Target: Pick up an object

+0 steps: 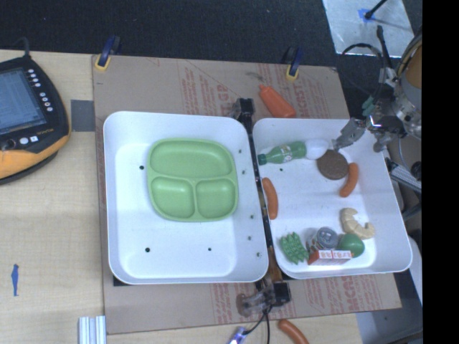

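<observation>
My gripper [364,137] hangs over the far right corner of the right bin [391,213], open, with nothing between its fingers. One grey finger [350,132] points down-left, just above a round brown patty [332,165]. Next to the patty lie an orange sausage [348,180], a small white piece [314,149] and a green bottle [282,153] on its side. Another sausage [270,197] rests along the bin's left wall. Near the front sit a green leafy toy [292,247], a small can [326,236], a red box [330,257], a green pepper [351,246] and a beige piece [355,223].
The left bin [122,192] holds a green divided plate [193,178]. A carrot [276,102] lies on the cardboard behind the bins, and another sausage [294,330] lies in front. A teach pendant [29,120] sits at the far left.
</observation>
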### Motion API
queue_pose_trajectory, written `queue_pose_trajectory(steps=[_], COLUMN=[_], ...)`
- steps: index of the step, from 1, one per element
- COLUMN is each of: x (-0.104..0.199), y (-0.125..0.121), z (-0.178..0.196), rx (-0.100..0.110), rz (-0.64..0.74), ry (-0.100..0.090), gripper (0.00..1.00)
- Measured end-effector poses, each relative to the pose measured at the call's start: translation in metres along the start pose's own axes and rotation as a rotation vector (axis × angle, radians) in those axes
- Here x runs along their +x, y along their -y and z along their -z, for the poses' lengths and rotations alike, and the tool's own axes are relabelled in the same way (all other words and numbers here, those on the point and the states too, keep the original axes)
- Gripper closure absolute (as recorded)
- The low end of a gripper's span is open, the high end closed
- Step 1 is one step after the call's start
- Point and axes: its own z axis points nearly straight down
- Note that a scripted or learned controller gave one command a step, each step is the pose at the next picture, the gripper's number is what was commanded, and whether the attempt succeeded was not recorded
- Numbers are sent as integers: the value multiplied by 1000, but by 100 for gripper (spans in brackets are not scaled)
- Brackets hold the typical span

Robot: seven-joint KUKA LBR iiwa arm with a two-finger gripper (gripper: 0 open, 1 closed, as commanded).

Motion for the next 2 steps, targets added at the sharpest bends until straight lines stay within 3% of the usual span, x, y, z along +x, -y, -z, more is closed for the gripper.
queue_pose_trajectory(steps=[1,2], x=[-32,-2], y=[-33,29], z=[-130,-102], rx=[4,0], rz=[0,1], ry=[0,1], gripper=[0,0])
